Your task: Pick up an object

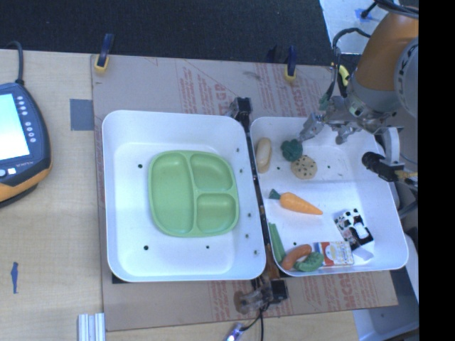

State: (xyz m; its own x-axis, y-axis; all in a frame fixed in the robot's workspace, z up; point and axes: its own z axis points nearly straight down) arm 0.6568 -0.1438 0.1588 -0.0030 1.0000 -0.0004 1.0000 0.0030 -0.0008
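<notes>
Orange band on arm (pixel 387 41) marks the wrist, top right of view. Gripper (pixel 328 125) hangs over far edge of right bin (pixel 387 212), fingers spread apart, nothing between them. One finger (pixel 310 128) points toward bin centre, the other sits on the arm side.

Near to far from gripper:
- green broccoli-like piece (pixel 291 148): just below-left of the inner fingertip, closest obj. Compact, no clear long axis, so approach angle prob doesn't matter.
- cookie (pixel 304 166): touching or nearly touching the green piece, a bit nearer cam. Flat, round.
- pale potato-ish piece (pixel 263 153): further left, against the bin wall beside the divider. Long axis runs roughly away from cam.
- carrot (pixel 297 203): mid-bin, well toward cam from gripper. Long axis roughly L-R, leaf end left.
- black/white item (pixel 352 227): toward cam, arm side. Can't tell what it is.
- sausage + green bit + flat packet (pixel 313 256): clustered at near wall, farthest in this bin.
- green divided tray (pixel 193 192): alone in left bin (pixel 121 212), well apart.

Key relation: nearest pick lies down-left of gripper, almost under the inner finger. My read: short shift left + toward cam, then descend. Risk: cookie crowding the green piece, finger may land on both or nudge one away.
</notes>
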